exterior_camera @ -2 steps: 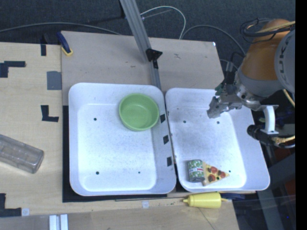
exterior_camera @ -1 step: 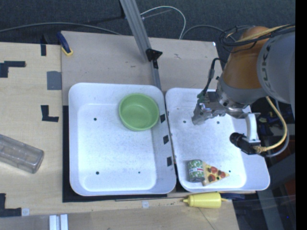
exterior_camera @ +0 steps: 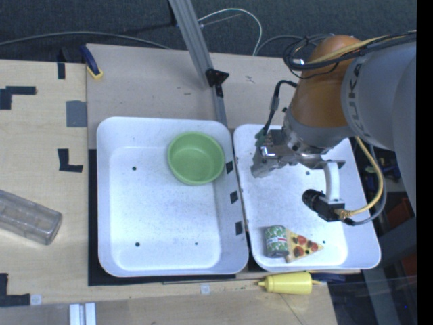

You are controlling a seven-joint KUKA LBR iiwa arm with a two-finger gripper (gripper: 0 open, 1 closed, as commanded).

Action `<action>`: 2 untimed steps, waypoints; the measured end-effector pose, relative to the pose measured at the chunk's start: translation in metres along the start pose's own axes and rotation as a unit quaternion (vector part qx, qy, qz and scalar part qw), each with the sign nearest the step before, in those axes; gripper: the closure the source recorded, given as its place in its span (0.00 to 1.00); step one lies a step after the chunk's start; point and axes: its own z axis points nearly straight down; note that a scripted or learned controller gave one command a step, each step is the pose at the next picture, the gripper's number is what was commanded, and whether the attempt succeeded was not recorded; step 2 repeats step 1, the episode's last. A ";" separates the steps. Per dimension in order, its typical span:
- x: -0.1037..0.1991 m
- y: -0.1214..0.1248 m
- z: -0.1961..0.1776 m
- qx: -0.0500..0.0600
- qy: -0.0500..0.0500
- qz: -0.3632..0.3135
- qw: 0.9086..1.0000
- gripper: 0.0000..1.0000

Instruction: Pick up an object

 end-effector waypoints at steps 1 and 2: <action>0.054 -0.009 -0.009 0.000 0.000 0.000 1.000 1.00; 0.054 -0.009 -0.009 0.000 0.000 0.000 1.000 1.00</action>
